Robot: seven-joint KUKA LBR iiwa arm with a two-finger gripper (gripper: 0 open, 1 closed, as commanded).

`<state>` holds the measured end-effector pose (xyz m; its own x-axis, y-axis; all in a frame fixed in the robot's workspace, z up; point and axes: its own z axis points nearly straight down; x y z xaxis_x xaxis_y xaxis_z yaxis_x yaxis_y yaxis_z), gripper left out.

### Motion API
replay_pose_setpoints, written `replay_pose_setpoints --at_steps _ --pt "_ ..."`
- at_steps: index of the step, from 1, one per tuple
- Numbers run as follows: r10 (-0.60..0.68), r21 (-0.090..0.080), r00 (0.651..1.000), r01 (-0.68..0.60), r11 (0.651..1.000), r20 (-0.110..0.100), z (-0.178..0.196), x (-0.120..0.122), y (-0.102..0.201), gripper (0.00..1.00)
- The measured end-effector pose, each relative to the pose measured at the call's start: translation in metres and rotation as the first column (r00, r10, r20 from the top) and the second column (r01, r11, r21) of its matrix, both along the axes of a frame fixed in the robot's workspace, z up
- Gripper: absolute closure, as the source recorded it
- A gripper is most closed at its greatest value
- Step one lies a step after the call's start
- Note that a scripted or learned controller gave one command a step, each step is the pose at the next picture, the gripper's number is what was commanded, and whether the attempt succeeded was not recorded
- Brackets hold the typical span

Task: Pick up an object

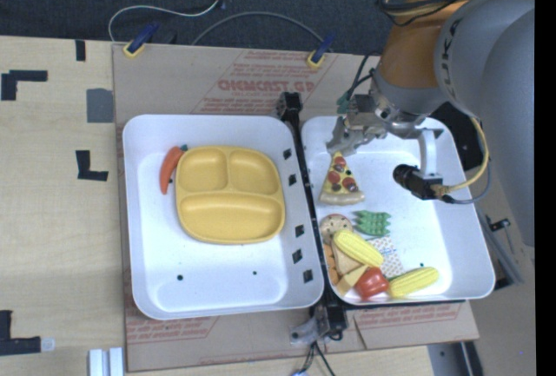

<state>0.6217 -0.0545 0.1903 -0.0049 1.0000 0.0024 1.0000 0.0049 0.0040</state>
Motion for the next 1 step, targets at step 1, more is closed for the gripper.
replay_pose_setpoints --at_steps 1 --pt "-0.003 -0.001 1.0 0.003 1.0 -0.006 -0.0064 0.0 -0.0025 0.0"
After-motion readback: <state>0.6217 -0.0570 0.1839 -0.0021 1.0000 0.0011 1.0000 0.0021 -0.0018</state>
